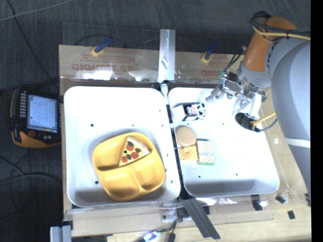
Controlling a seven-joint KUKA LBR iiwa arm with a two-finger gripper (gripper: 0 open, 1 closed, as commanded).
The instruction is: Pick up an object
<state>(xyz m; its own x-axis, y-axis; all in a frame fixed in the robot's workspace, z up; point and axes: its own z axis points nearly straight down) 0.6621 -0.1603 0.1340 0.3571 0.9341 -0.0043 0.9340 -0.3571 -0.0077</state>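
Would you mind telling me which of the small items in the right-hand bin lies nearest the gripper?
The black-and-white item, near the back of the right bin. The round tan disc and pale patterned block lie farther from the gripper.

The arm (295,89) is a thick, rounded link with a smooth grey shell. A thin pale seam line (301,142) crosses the shell low on the link. Above the wrist sits an orange band (257,49), cylindrical, slightly tapered, with a glossy finish. Black cables (261,17) loop over the top of the band. Next to the band, a light grey flange (251,77) closes the wrist. The claw (225,91) is a small assembly of bare, silvery metal parts with dark fittings.
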